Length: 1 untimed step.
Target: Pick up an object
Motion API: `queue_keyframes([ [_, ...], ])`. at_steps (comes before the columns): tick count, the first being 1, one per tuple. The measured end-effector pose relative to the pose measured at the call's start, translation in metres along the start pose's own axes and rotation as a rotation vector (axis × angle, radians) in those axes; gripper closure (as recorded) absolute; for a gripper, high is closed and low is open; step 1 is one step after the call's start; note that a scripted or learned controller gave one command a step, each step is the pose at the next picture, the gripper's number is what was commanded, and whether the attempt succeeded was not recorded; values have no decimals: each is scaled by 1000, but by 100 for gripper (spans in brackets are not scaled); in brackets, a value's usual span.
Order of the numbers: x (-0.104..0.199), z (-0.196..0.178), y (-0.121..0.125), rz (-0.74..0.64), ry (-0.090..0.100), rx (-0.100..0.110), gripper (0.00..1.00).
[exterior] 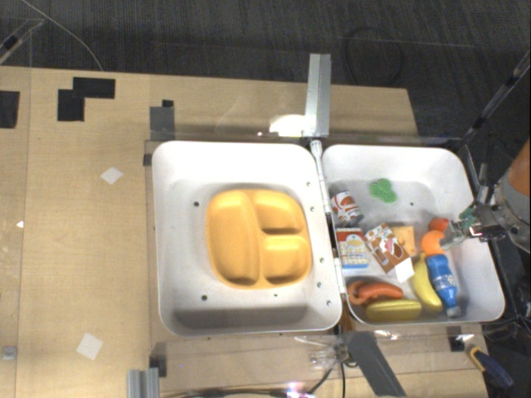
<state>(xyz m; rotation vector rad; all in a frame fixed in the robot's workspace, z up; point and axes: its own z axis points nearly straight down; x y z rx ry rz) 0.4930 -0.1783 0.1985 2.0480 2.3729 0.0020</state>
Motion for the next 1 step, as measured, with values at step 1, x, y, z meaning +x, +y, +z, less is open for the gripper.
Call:
queue_keyframes([
  [1, -18, 14, -8, -22, 2, 2, 100],
])
